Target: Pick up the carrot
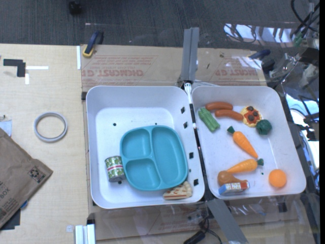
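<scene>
Right-hand bin [284, 111] of the two white bins on the bench, with the target among toy foods. Two carrots are present. The upper carrot [244, 143] lies near the bin's middle at a slant, its green top toward the upper left, apart from its neighbours. The lower carrot [242, 165] lies nearer the front wall, its green top toward the right; its blunt end touches or overlaps a brown lump [224, 177], and a small carton [234, 187] lies just beside that. An orange [277, 178] sits in the front right corner; a broccoli floret [263, 127], a pizza piece [251, 115], two sausages [224, 110] and a green gherkin [208, 119] occupy the back half. The left-hand bin [101, 136] holds a teal divided plate [153, 157], a small can [115, 168] and a sandwich piece [177, 191]. Whether the pincer is open or closed cannot be told from this view. No grasp has yet been made. Likely failures: a descent on the lower carrot may catch the brown lump or the carton, so that the wrong thing is lifted or the closure is blocked. Either carrot, tapered and smooth, may roll or squirt out if gripped near its thin end or along its length rather than across it. The upper carrot appears the safer choice, having free space on both flanks.
</scene>
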Controlling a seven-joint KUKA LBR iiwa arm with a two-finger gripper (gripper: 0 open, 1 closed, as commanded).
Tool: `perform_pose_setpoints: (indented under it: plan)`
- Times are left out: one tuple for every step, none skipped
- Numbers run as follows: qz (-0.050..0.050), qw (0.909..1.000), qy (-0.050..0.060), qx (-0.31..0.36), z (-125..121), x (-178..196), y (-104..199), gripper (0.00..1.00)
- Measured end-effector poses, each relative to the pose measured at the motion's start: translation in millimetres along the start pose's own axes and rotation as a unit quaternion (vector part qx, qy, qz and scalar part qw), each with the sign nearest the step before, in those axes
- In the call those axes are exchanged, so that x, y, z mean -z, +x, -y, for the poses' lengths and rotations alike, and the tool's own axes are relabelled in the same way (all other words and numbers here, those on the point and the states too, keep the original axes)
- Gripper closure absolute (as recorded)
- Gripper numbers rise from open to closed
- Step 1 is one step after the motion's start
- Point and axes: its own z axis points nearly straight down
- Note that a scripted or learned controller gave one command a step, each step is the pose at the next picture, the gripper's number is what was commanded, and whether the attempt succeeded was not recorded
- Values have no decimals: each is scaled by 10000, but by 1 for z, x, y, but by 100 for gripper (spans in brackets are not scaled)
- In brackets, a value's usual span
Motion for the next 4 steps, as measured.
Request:
perform_pose_setpoints:
  plan:
    - [-7, 9998, 4, 185, -23, -126, 32, 0]
    - [-18, 9966, -10, 819, 51, -228, 31, 0]
    - [-12, 9884, -3, 1518, 106, -229, 42, 0]
    - [-13, 9955, 0, 952, 155, -230, 19, 0]
